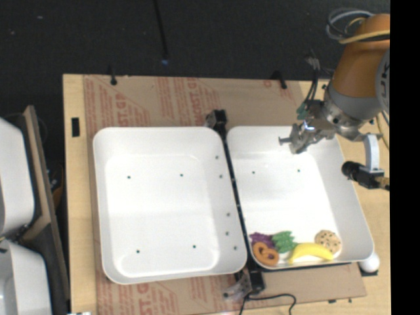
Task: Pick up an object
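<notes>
The gripper [300,138] hangs at the right bin's [341,195] 12 o'clock edge. The toy banana [310,252] lies at 6 o'clock; the arm should travel there, centre above it, then descend.

Single fixed camera above the bench [79,195], angled downward, moderately distant, taking in both white bins [164,202] whole, arm [357,77] entering from frame right

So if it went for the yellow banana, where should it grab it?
Probably across the middle of the banana, coming straight down from above. It lies flat and long along the near wall of the right bin, so its narrow width suits the end effector. The green toy and cookie crowd its ends.
</notes>
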`<state>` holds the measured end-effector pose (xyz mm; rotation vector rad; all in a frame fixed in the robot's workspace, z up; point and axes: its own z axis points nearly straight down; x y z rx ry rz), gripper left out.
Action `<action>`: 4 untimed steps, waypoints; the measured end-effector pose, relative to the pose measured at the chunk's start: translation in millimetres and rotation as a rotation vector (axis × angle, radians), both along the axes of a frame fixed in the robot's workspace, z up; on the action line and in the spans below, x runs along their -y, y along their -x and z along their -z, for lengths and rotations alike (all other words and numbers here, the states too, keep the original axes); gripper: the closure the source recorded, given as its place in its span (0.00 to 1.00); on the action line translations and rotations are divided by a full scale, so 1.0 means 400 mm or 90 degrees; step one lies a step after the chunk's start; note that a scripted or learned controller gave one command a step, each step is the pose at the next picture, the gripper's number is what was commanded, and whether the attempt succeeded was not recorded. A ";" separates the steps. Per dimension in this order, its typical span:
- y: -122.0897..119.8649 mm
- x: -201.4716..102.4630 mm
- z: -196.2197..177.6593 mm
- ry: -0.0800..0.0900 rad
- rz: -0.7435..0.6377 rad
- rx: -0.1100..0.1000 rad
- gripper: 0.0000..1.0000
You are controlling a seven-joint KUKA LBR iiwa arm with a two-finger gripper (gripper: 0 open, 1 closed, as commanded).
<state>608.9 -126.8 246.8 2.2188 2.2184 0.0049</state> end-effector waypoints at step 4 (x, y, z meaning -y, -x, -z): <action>-0.081 -0.520 0.041 -0.001 -0.002 -0.003 1.00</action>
